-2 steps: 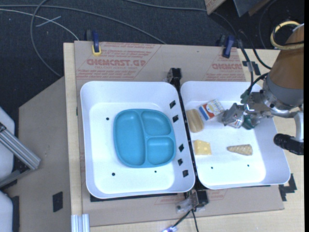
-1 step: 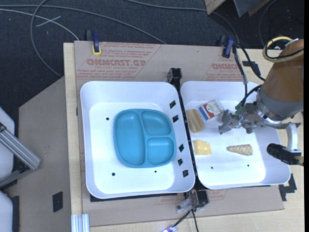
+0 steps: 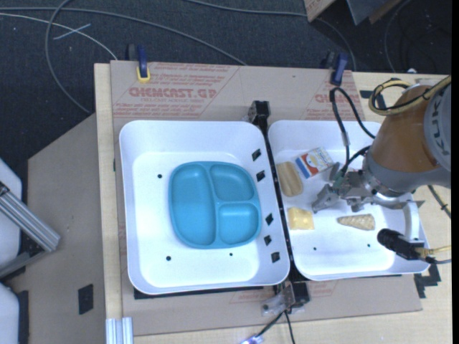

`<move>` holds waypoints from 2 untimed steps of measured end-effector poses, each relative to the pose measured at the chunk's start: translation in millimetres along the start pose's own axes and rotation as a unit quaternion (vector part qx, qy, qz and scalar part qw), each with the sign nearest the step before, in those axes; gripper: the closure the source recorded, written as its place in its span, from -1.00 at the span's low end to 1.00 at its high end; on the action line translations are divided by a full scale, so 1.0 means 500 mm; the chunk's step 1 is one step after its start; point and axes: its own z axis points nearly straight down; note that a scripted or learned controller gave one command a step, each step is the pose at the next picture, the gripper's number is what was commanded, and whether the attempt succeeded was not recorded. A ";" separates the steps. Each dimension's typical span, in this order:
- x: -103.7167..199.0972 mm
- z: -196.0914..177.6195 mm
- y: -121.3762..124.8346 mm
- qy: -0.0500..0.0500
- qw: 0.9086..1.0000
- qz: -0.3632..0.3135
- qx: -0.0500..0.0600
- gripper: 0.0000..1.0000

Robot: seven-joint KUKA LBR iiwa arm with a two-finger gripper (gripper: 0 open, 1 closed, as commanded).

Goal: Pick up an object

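A: What is sitting in the left bin (image 3: 136, 213)?

B: A blue plate (image 3: 215, 203) with three sections is lying flat near the middle of it, well apart from the arm.

A: And in the right bin (image 3: 337, 260)?

B: Four small things are lying there. A tan bread roll (image 3: 289, 178) is resting close to the divider between the bins. Just beside it, toward the back, a white packet (image 3: 313, 163) with red and blue print is sitting at a tilt. A yellow wedge (image 3: 301, 218) is lying in front of the roll, and a pale pointed piece (image 3: 358, 222) is lying to its right, apart from it.

A: Where is the arm (image 3: 409, 145) standing?

B: It is reaching in from the right, its orange band hanging over the right bin. The gripper (image 3: 331, 195) is hovering low between the packet and the yellow wedge, near both, its tips pointing toward the divider.

A: Is it holding anything?

B: Nothing is showing between its fingers; all four things are lying on the bin floor. How wide the fingers are standing I cannot tell, since the metal parts are blurring together
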 end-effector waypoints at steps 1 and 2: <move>-0.001 -0.030 0.004 -0.001 1.000 0.000 -0.004 1.00; 0.020 -0.130 0.006 -0.002 1.000 -0.001 -0.006 1.00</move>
